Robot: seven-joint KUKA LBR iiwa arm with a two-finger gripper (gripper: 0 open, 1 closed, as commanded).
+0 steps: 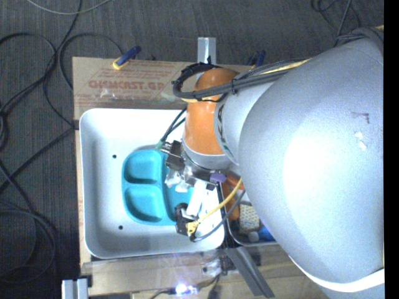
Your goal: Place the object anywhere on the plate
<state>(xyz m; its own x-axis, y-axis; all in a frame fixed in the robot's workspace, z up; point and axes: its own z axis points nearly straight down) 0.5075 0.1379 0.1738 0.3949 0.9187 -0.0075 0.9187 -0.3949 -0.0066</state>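
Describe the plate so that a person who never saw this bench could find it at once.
Look at the white bin on the view's left, under the grey and orange arm. Near its middle lies the plate, partly hidden by the wrist. It is bright turquoise with two moulded compartments showing, unlike the plain white bin around it.

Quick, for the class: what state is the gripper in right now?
Gripper: cannot be told; it hangs over the blue plate in the white bin.
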